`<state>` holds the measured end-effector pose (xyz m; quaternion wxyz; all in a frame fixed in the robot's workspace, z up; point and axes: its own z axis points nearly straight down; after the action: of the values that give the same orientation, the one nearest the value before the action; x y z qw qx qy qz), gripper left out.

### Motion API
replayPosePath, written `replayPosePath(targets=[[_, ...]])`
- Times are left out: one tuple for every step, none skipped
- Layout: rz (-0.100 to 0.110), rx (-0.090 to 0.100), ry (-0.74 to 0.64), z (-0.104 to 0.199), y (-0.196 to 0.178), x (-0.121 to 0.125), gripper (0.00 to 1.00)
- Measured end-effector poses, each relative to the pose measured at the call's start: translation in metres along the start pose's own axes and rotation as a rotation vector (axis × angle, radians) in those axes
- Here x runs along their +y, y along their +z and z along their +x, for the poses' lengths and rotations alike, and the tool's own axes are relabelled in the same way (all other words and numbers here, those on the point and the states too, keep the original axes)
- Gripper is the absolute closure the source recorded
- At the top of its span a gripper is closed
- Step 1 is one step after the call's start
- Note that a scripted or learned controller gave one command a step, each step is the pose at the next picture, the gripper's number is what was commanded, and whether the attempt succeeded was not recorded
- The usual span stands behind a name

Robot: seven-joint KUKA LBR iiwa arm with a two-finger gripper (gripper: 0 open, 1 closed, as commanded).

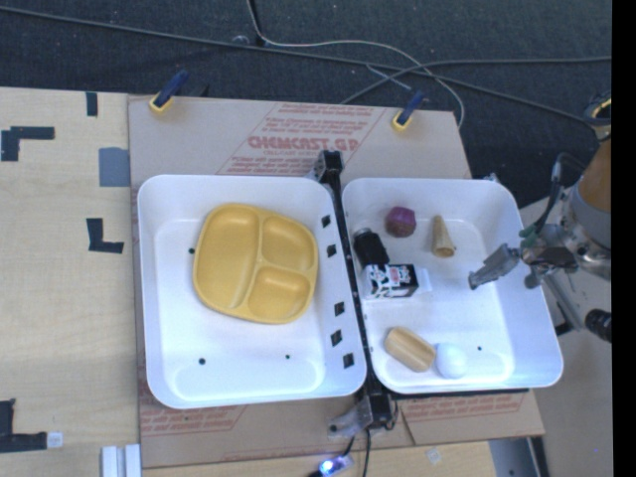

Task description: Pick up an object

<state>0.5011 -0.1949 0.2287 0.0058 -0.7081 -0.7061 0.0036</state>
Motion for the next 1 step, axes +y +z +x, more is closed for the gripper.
replayPosePath(targets=[[-0.009, -0.002, -0.004, 0.0004, -0.0049, 0.0022, 0.00]])
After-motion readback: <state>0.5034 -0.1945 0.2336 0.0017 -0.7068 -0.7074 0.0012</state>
